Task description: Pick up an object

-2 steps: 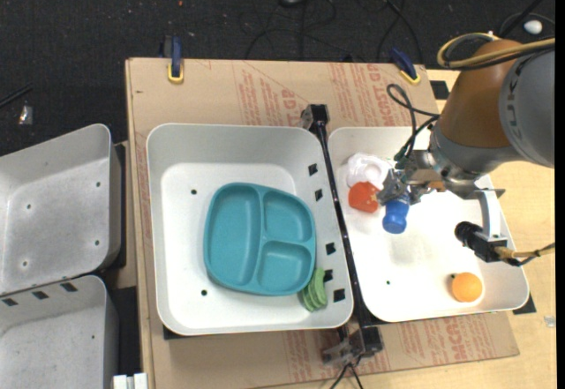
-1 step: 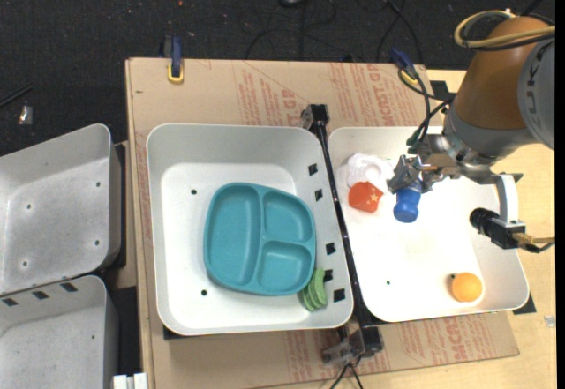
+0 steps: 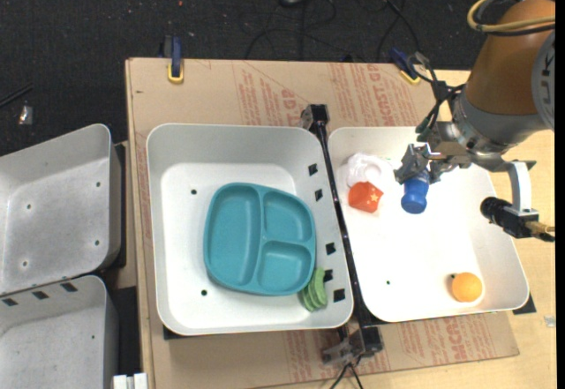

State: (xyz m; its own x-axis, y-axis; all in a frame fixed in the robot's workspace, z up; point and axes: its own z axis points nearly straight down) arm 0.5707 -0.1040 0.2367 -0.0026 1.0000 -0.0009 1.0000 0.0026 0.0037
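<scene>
In the right bin (image 3: 494, 290), my gripper (image 3: 418, 177) hangs over the back middle, reaching in from the right. A small blue cylinder (image 3: 414, 196) stands upright with its top between the fingertips, and the gripper is shut on it. Just left of it lie a red-orange block (image 3: 365, 197) and a crumpled white object (image 3: 365, 168). An orange ball (image 3: 465, 287) rests near the bin's front right corner.
The left bin (image 3: 177, 202) holds a teal divided plate (image 3: 260, 239) and a green object (image 3: 313, 291) at its front right. A black divider (image 3: 328, 193) runs between the bins. White trays (image 3: 53, 202) lie off the bench to the left.
</scene>
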